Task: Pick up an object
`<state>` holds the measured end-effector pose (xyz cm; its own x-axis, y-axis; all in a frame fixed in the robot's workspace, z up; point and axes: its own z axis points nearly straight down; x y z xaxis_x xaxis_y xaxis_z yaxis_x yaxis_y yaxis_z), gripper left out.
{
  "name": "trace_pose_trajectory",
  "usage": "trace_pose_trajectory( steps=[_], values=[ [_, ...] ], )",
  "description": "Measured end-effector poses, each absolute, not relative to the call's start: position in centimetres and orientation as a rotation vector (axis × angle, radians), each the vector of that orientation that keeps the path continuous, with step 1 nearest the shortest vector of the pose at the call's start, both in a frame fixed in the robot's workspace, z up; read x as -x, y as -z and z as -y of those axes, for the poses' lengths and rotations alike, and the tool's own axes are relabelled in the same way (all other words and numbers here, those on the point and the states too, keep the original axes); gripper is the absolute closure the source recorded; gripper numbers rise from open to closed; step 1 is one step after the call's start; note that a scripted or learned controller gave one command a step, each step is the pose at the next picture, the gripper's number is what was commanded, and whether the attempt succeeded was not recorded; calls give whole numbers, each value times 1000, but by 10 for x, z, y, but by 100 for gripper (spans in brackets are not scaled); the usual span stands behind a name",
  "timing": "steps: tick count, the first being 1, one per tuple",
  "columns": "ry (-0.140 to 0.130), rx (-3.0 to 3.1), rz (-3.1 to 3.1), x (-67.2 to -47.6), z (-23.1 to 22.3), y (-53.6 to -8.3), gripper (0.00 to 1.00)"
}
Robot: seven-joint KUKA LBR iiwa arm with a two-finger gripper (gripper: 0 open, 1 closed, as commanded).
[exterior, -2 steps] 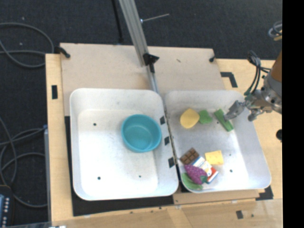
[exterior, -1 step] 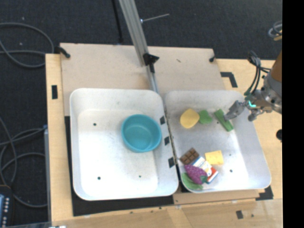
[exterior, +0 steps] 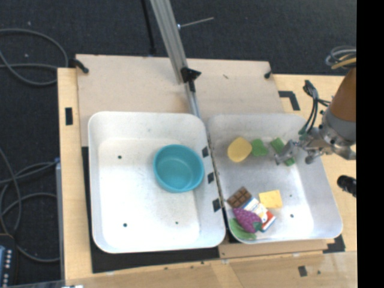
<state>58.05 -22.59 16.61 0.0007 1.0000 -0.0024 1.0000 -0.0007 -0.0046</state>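
We see 2 shallow white bins side by side on the bench. The left bin (exterior: 108, 179) sits left of centre and holds 1 teal bowl (exterior: 178, 168), upright, toward its right half.

The right bin (exterior: 312, 203) carries everything else. In its upper part a yellow rounded object (exterior: 239, 149) lies next to a green block (exterior: 259, 147), the 2 touching or nearly so. A second, smaller green block (exterior: 277, 144) rests a little further right, and another green piece (exterior: 290, 159) lies just below and right of it, right at the tool.

At the bin's lower left a cluster gathers: a brown chocolate-like bar (exterior: 239, 197), a yellow wedge (exterior: 270, 198), a purple bunch of grapes (exterior: 246, 220) lying on a green leaf-like piece (exterior: 241, 233), and a small white and red item (exterior: 264, 216) between the grapes and the wedge.

The arm enters from the right edge of the frame, its orange band (exterior: 344, 98) at the upper right. The gripper (exterior: 287, 155) reaches leftward low over the upper right of the right bin, its tip at the small green pieces. We cannot tell how far apart its fingers stand, nor whether any green piece sits between them; the blur there hides it.

A slanted metal pole (exterior: 171, 32) rises from the seam between the bins toward the top of the frame.
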Motion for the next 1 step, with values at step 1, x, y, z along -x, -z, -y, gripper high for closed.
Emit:
trace_pose_trajectory(
  steps=[1],
  values=[
    [-7,2221,2218,-570,226,-108,0]
  ],
)
